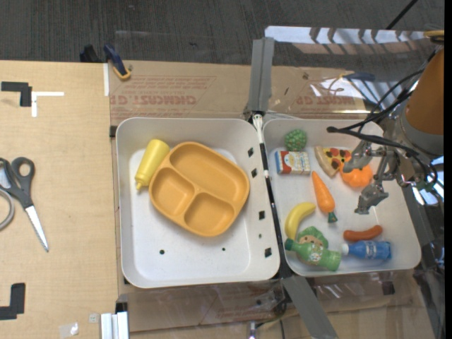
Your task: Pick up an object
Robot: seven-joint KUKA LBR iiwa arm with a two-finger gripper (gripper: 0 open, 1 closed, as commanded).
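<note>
Hovering just right of the carrot (323, 193), the gripper (369, 189) holds nothing; whether its claw is wide or narrow, I cannot tell.

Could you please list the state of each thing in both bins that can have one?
Yellow bottle: lying on its side, left bin.
Divided tray: upright, compartments bare.
Blue bottle: lying flat, right bin.
Carrot: lying flat.
Banana: lying flat.
End effector: hovering over right bin, holding nothing visible.
</note>
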